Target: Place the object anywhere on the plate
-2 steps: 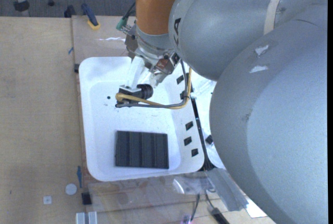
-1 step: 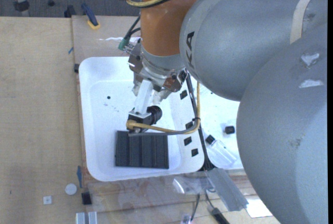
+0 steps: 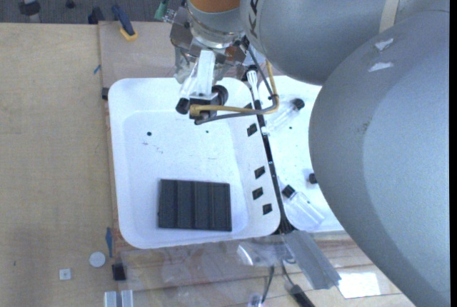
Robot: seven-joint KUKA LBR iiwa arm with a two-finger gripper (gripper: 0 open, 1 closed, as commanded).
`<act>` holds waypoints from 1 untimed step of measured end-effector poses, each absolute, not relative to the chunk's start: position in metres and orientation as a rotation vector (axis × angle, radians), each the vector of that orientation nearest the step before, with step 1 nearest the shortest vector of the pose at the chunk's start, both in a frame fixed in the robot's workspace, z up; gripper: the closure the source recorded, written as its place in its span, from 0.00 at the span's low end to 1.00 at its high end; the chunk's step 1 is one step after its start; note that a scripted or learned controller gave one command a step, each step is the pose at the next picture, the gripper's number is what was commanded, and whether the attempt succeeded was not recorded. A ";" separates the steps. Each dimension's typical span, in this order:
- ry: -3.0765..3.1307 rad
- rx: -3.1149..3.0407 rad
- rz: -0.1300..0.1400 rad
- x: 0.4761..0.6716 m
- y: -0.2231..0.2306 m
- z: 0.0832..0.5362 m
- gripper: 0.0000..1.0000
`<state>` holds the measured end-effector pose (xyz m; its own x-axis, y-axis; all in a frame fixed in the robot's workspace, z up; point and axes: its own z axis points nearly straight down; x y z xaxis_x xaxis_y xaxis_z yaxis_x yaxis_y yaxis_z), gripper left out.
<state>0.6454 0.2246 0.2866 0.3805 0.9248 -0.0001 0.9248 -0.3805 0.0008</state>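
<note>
A dark ribbed plate (image 3: 194,205) lies flat near the front edge of the left bin (image 3: 132,155). Toward the bin's back edge hangs the gripper (image 3: 191,110), pinching a thin yellowish stick (image 3: 228,109) that juts sideways toward the right bin (image 3: 300,148).

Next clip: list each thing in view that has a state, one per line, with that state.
Gripper: low over the far end of the left bin, fingers pointing down.
Dark ridged plate: lying flat in the left bin's near part, nothing on it.
Left bin: upright on the bench, holding the plate.
Right bin: beside the left one, largely covered by the arm.
</note>
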 end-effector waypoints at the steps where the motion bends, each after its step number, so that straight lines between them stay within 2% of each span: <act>1: 1.412 2.808 -0.006 0.665 0.227 0.237 1.00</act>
